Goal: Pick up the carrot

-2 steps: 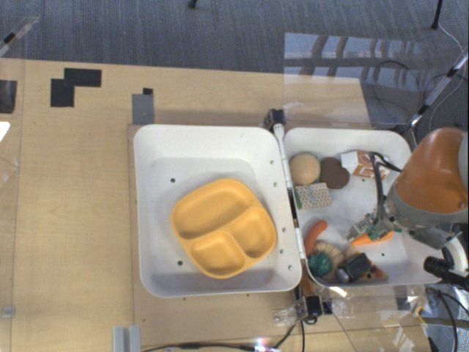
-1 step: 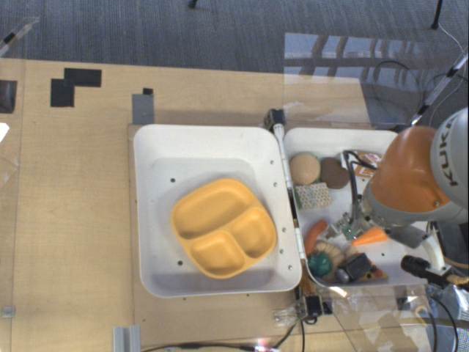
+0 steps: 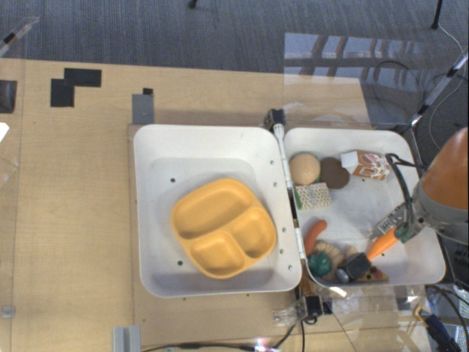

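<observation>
While the claw (image 3: pixel 396 231) sits low in the right bin (image 3: pixel 432 270), it pinches the carrot (image 3: pixel 381 246) at its upper end; carrot tilted, tip beside a black object (image 3: pixel 355 267).

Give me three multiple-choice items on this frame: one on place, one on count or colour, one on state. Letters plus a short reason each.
1. Where does the carrot lie?
A. In the left bin, on the yellow plate
B. In the right bin, near its right wall
C. On the bench outside both bins

2. How many compartments does the yellow plate have?
A. Two
B. Three
C. Five

3. How does the gripper stand to the carrot?
A. Right at the carrot's upper end
B. Over the left bin, far from it
C. Parked beyond the bench's far edge

Answers:
1 B: the orange carrot lies in the right bin, close to its right side.
2 B: one large section and two smaller ones show.
3 A: the gripper's tip meets the carrot's upper end; whether it grips cannot be told.
</observation>
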Robot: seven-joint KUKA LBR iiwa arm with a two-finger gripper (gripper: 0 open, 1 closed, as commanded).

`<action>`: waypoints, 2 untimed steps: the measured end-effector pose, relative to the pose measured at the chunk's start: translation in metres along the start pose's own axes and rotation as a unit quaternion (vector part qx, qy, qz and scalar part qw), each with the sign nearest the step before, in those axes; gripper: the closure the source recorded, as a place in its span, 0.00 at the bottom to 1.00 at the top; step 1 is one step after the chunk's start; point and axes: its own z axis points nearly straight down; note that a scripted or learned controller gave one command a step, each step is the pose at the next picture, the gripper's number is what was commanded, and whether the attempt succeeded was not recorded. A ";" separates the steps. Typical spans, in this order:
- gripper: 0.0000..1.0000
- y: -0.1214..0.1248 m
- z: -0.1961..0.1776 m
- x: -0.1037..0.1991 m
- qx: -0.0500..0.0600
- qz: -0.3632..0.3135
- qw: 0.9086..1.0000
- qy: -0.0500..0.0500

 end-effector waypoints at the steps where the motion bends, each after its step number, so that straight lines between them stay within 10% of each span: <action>1: 1.00 0.048 -0.002 0.069 -0.003 -0.023 1.000 0.001; 2: 1.00 0.035 -0.001 0.022 -0.002 -0.188 0.982 0.001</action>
